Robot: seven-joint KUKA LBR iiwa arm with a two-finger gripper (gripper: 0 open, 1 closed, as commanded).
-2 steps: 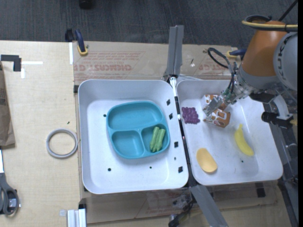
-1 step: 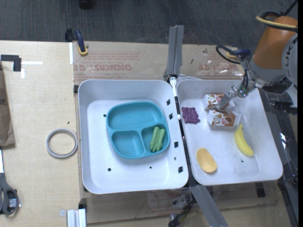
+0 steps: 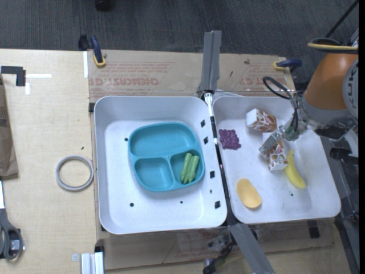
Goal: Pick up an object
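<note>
The hand [image 3: 271, 144] hangs low in the right bin [image 3: 319, 207], just above a small printed carton [image 3: 278, 156] beside a banana [image 3: 295, 173]; how its grip stands I cannot tell. Purple grapes [image 3: 229, 138] lie near the divider, a second carton [image 3: 261, 120] farther back.

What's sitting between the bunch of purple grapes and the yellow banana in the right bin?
In the camera view, a small printed carton lies between the purple grapes and the banana, with the gripper right at it.
</note>
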